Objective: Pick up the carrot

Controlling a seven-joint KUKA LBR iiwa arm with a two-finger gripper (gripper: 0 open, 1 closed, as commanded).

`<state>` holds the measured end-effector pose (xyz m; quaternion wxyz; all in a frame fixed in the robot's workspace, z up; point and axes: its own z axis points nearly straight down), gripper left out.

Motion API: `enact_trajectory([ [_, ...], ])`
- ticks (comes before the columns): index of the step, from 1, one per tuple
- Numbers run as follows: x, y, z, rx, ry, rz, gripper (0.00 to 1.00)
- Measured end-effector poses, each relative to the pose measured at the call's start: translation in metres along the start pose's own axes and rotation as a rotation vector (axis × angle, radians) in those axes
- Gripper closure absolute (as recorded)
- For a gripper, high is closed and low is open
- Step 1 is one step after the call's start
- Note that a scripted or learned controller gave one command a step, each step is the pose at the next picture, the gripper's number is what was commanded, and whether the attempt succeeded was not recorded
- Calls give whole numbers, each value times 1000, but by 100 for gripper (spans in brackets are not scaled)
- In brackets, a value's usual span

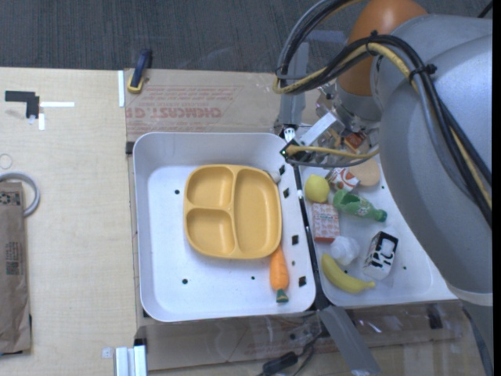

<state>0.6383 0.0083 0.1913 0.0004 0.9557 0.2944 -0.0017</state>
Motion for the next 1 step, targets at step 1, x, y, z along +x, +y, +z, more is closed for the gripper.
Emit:
enact_trajectory([
  [1,-1,-12,0,1,-3,55,100],
])
